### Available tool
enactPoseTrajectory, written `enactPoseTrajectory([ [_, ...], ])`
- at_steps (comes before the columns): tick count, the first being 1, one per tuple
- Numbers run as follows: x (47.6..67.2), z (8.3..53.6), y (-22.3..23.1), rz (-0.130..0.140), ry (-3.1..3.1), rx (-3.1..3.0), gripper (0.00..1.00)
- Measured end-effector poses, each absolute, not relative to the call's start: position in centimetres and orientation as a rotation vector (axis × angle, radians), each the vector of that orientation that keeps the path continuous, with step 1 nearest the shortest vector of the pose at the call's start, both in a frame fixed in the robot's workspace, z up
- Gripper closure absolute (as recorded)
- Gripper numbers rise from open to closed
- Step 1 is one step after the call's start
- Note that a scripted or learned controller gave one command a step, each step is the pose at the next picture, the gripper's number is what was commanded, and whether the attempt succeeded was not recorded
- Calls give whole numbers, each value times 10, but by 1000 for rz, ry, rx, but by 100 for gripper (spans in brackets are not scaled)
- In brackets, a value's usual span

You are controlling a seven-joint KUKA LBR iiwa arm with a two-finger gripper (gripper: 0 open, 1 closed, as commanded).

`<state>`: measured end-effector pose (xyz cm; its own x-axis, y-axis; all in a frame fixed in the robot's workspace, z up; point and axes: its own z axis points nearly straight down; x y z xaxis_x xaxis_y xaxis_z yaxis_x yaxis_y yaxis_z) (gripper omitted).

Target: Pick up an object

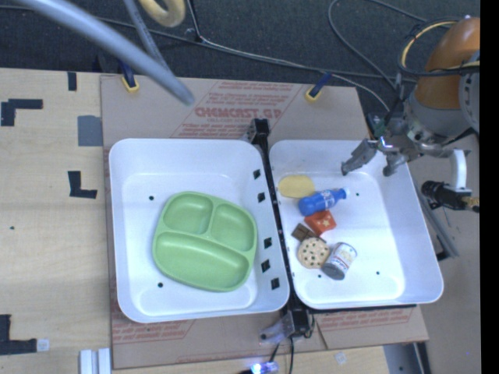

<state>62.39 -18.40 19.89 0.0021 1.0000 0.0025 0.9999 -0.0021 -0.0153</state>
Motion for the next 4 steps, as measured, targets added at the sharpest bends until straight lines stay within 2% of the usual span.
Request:
enactPoseTrajectory([
  [1, 627, 208, -184, 2, -2223, -2219, 0],
  [3, 631, 84, -182, 4, -2224, -2219, 0],
  [4, 632, 86, -182, 1, -2225, -2221, 0],
])
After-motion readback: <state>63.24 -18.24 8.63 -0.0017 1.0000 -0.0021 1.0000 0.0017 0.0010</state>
